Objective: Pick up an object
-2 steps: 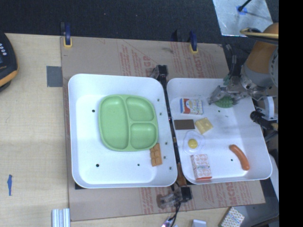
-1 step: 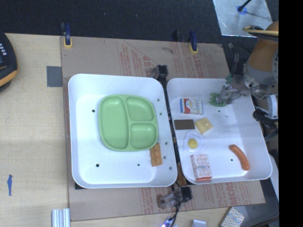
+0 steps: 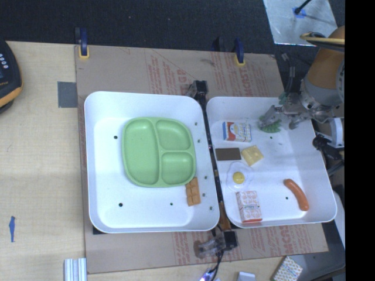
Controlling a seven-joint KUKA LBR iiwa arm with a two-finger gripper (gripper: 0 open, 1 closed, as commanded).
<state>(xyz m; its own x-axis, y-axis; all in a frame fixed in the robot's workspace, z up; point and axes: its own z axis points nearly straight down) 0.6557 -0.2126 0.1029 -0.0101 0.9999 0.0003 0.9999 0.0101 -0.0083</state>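
Reaching in from the right, the arm [image 3: 319, 69] hangs over the far corner of the right bin [image 3: 328, 212], its gripper [image 3: 274, 120] low above a small green thing [image 3: 270, 127] that lies by the bin's far wall. Whether that green thing is gripped or merely under the tool is too blurred to tell, and the same goes for how wide the tool stands; I cannot tell, so no hold should be assumed. The likely picks all lie spread on the right bin's floor, apart enough that each could be taken singly: a red-and-white carton [image 3: 237, 132] just left of the gripper, a dark bar [image 3: 228, 154] touching or nearly touching a yellow block [image 3: 252, 155], a fried-egg toy [image 3: 238, 178] nearer the camera, a second carton [image 3: 249, 206] by the near wall, and a sausage [image 3: 296, 194] well apart toward the right. The left bin [image 3: 99, 157] holds a green divided plate [image 3: 158, 151] in its middle and a small waffle piece [image 3: 192, 191] just beside the plate's near right corner; these sit far from the tool and seem not to be the target now. My guess is that the step in hand is a descent or closing on the green thing; being so close to the wall, it may slip or be pinched badly.
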